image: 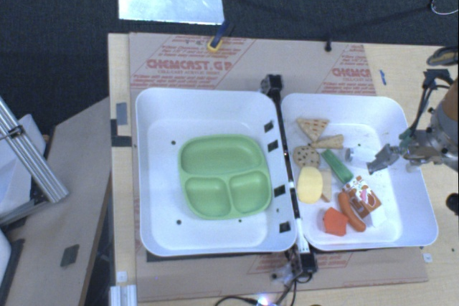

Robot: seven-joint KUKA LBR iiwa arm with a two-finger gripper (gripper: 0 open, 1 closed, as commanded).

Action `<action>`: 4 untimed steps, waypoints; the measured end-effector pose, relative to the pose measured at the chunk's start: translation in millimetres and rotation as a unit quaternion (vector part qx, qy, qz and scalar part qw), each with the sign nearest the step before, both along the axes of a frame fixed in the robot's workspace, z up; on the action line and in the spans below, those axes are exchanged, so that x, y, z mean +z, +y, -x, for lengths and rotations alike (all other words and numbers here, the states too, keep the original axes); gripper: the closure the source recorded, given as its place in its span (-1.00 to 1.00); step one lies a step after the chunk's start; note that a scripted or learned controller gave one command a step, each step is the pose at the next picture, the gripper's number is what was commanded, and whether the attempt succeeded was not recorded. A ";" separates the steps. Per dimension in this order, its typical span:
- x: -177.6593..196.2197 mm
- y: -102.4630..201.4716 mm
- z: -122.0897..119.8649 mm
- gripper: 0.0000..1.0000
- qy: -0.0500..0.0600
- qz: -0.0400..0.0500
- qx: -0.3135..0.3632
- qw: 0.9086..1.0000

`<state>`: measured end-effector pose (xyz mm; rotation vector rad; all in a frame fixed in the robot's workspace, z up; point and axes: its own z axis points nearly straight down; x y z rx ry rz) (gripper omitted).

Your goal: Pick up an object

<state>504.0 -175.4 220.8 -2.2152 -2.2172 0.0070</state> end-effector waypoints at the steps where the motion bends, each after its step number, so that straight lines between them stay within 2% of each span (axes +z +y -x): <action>1: 4.6 0.1 -2.5 -1.00 -0.005 0.001 0.001 1.000; 2: -39.9 6.1 -7.3 -1.00 -0.003 0.000 0.001 1.000; 3: -103.0 5.6 -7.7 -1.00 -0.002 0.000 0.000 1.000; 4: -136.9 6.3 -8.8 -1.00 -0.005 0.000 0.000 1.000</action>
